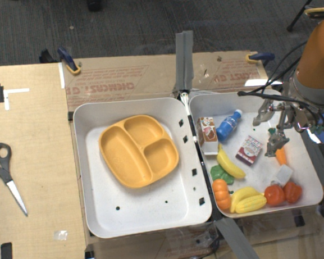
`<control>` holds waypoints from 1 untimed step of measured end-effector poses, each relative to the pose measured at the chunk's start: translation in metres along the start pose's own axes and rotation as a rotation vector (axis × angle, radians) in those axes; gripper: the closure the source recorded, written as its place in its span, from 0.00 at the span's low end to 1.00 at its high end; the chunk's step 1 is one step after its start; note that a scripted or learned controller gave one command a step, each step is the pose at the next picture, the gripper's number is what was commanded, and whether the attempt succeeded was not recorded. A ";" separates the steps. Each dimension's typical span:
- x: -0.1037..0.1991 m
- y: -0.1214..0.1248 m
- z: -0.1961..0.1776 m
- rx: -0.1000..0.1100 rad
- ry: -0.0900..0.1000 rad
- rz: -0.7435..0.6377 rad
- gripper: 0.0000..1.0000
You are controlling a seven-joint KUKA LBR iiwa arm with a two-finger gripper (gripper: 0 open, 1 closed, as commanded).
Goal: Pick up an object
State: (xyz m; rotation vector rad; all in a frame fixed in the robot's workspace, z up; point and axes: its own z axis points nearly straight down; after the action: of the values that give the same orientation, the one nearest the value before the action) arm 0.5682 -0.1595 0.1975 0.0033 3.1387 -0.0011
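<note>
Overhead, camera view:
Gripper (278, 138): above right bin (314, 197), beside orange carrot (281, 156); grip state cannot be told.
Carton (208, 130): label unreadable (too small).
Cardboard (113, 82): mirrored lettering, illegible.
Left bin (87, 178): holds yellow plate (138, 150).

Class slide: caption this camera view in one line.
Tool hovers over right bin of toy food; yellow divided plate sits in left bin.

Yellow divided plate (138, 149): smooth matt plastic, in left bin (96, 211), glossy white plastic. Right of plate: blue bottle (229, 126) shiny plastic, banana (230, 164) glossy plastic. Left of plate: scissors (7, 176) metal blades, bench (27, 132) pale wood, matt.
</note>
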 end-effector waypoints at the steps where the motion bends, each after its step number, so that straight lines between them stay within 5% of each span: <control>1: -0.041 0.024 0.104 0.000 -0.001 -0.011 0.00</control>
State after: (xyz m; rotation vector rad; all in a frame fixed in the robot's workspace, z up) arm 0.6095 -0.1356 0.0932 -0.0138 3.1376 -0.0016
